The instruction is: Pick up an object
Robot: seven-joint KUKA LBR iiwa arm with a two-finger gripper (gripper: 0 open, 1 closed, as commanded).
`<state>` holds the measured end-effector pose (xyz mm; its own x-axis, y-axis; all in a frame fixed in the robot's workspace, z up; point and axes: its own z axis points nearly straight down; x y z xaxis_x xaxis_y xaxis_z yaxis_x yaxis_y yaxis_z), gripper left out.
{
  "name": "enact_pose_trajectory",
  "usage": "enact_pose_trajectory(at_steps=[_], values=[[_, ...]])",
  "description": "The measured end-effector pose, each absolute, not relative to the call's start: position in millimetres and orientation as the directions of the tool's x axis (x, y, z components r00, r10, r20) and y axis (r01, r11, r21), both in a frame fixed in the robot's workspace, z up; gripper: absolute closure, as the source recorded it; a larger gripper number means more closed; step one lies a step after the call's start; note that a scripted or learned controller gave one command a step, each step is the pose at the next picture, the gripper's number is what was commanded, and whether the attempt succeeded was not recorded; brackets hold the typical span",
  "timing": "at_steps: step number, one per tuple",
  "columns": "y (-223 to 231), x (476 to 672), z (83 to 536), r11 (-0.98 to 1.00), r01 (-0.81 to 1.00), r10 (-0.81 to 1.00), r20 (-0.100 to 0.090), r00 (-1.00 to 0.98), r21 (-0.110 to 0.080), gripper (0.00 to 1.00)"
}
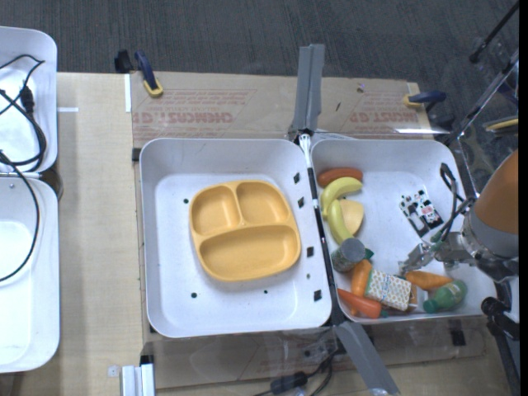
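Observation:
My gripper point(415, 260) hangs low over the front right part of the right bin point(388, 225), reaching in from the right. Just below it lies an orange carrot point(431, 280), with a green vegetable point(446, 296) beside that. To its left sit a beige cracker box point(389, 289), a second carrot point(360, 276), a red pepper point(360, 305) and a grey can point(349, 252). Further back are a yellow banana point(337, 198), a pale fruit wedge point(352, 217) and a red sausage point(341, 175). A small black-and-white item point(421, 210) lies apart behind the gripper. I see nothing held.
The left bin point(153, 246) holds a yellow divided plate point(245, 228). A grey divider bar point(309, 89) runs back between the bins. Clamps sit on the cardboard at the back. White tubs with black cables stand at the far left point(25, 221).

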<state>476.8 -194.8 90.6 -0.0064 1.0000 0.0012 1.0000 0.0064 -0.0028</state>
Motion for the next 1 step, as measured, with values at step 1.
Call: enact_pose_trajectory(at_steps=[1], values=[[-195.0,477.0,99.4,0.003,1.0,1.0,0.001,-0.003,-0.003,1.0]])
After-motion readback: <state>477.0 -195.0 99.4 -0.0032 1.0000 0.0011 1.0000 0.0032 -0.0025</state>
